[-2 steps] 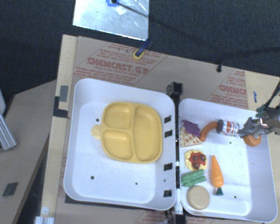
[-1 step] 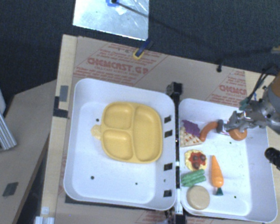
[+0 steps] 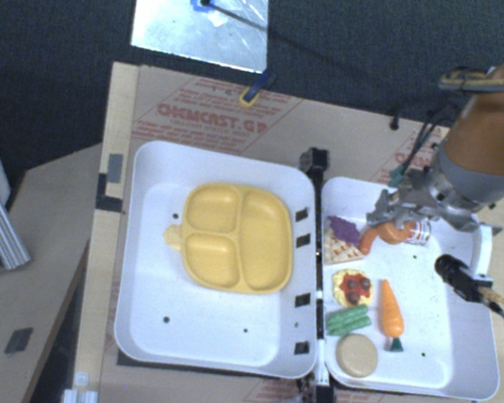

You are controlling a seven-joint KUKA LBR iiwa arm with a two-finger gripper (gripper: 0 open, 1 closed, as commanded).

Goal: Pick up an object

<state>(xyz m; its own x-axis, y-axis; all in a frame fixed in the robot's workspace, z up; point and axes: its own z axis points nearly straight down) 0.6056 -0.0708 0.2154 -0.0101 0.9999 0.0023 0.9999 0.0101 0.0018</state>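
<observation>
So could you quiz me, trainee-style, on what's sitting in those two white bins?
1. True or false: the yellow divided plate lies in the left bin.
2. Which lies nearest the toy carrot? A) pizza slice B) purple piece C) waffle
3. Fill in: the gripper hovers over the ___ bin.

Key: 1 true; 2 A; 3 right.

Even overhead light, soft shadows; glare on white bins (image 3: 209, 350); pic low-res, slightly grainy.
</observation>
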